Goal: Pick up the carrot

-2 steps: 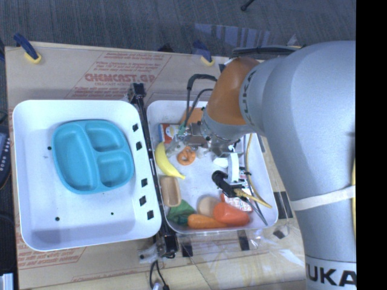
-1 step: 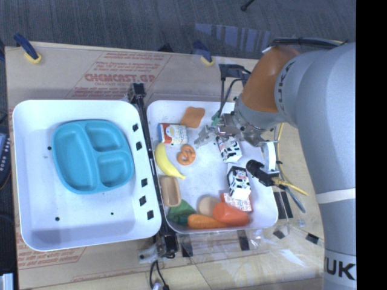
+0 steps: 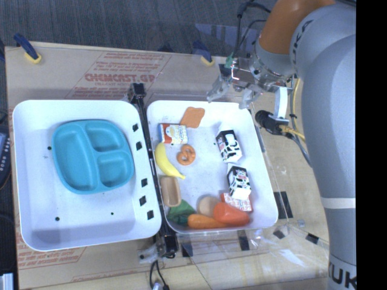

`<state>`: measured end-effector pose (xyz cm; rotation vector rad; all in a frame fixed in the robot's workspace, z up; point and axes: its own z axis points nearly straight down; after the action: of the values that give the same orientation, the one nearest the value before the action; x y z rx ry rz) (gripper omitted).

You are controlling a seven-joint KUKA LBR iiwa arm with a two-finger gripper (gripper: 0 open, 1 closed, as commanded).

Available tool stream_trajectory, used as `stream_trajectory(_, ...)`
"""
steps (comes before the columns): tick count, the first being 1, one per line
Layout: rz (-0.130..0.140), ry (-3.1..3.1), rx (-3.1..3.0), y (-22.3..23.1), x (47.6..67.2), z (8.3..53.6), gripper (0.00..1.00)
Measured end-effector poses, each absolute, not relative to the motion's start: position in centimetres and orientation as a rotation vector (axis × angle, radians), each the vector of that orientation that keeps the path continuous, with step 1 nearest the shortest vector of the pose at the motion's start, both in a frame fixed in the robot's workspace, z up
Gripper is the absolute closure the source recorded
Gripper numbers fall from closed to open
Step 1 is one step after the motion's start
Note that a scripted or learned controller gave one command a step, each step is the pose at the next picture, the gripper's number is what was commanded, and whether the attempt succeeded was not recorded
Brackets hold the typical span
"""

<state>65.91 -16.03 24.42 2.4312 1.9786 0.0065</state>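
The carrot [image 3: 204,222], orange with a green leafy top [image 3: 179,210], lies along the front wall of the right bin [image 3: 259,162]. A red-orange piece [image 3: 230,213] presses against its right end. My gripper [image 3: 231,95] hangs over the bin's back rim, far from the carrot. Its two pale fingers [image 3: 216,92] are spread apart, open, with nothing between them.
In the right bin there are also a banana [image 3: 166,161], a pretzel [image 3: 186,156], an orange slab [image 3: 193,117], a small carton [image 3: 174,133], two black-and-white cartons [image 3: 229,145] [image 3: 239,183], a bun [image 3: 170,191] and a beige round piece [image 3: 207,205]. A blue divided plate [image 3: 92,154] lies in the left bin [image 3: 30,210].
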Motion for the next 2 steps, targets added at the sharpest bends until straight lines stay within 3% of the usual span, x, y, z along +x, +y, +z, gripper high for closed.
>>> stream_trajectory(1, -0.006, 1.981, 2.446, -9.7, 59.4, 22.5, 0.0)
stream_trajectory(2, -0.006, 2.11, 2.333, -10.4, 57.3, 17.4, 0.0)
